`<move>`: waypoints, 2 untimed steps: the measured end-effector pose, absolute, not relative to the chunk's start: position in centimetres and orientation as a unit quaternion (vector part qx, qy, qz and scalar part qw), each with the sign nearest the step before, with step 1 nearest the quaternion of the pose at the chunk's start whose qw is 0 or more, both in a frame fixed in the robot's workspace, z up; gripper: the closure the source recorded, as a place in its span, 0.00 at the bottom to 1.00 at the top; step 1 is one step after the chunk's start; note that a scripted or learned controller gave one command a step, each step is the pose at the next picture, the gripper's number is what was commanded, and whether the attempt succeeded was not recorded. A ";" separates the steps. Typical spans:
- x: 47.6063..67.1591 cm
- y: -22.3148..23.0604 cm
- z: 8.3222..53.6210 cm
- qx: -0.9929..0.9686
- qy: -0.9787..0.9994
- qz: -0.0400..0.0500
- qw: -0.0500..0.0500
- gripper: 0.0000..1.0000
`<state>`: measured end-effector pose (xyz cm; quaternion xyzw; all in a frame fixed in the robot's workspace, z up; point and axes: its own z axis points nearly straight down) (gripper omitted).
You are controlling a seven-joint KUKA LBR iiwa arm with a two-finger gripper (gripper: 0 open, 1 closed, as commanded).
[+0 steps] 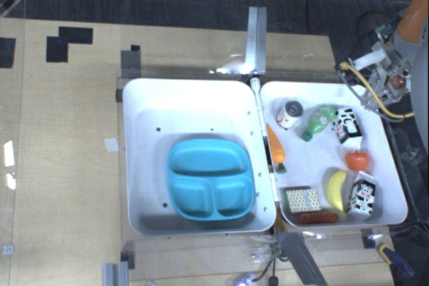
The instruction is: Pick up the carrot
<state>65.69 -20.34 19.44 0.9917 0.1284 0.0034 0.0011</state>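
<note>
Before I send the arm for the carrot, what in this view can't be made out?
- End effector: small, cluttered with cables at the right edge; finger state unreadable.
- Carrot: lies against the divider wall of the right bin; its far side is hidden.
- Cow-print carton: label too small to read.

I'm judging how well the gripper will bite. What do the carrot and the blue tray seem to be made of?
Carrot: probably smooth moulded plastic, given its even orange colour. Blue tray: likely matte plastic, one uniform colour with rounded moulded compartments.
</note>
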 end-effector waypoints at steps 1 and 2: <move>66.4 -20.3 12.4 0.994 0.108 0.016 0.006 1.00; 66.6 -20.1 13.7 0.994 0.112 0.019 0.006 1.00</move>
